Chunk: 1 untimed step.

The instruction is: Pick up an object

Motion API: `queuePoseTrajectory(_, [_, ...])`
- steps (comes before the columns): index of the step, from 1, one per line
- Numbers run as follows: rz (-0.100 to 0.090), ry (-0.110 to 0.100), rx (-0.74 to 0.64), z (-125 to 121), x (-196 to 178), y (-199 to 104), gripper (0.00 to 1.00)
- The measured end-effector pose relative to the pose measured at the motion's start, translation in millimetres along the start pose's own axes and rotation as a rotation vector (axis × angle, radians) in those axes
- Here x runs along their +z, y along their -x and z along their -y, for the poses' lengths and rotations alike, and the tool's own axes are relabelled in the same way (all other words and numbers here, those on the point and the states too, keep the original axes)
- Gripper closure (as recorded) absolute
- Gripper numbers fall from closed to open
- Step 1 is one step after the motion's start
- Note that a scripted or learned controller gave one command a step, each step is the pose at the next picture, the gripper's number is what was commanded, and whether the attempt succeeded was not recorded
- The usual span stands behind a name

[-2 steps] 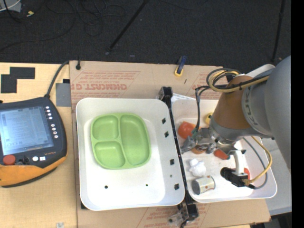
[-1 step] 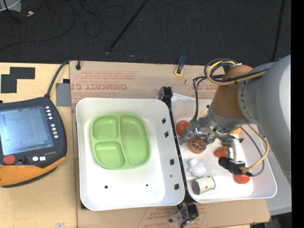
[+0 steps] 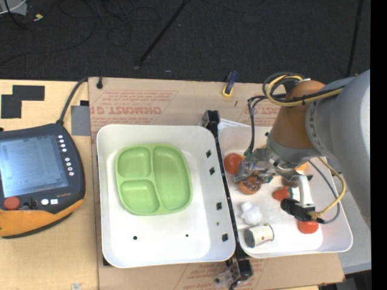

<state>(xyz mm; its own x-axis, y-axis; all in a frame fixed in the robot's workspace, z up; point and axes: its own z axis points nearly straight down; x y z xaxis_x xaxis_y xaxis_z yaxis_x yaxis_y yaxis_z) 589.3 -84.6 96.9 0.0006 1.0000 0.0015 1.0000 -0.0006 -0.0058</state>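
Note:
My gripper (image 3: 253, 171) is low in the right bin (image 3: 338, 241), near its left side. It hangs right over a brown-orange round object (image 3: 248, 186) and beside an orange-red ball (image 3: 232, 161) to its left. A white crumpled lump (image 3: 250, 211) and a small white cup lying on its side (image 3: 259, 235) are toward the front of the bin. A red piece (image 3: 280, 193) and a red round object (image 3: 308, 226) lie to the right, partly behind the arm.
The left bin (image 3: 115, 234) holds a green divided plate (image 3: 153, 179). A black divider rail (image 3: 219, 189) runs between the bins. An orange and grey teach pendant (image 3: 36, 177) rests on the bench at far left.

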Motion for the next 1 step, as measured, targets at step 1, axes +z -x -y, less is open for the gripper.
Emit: queuePoseTrajectory(1, [0.000,0.007,-0.005,52.3,-95.4,-91.4,1.00])
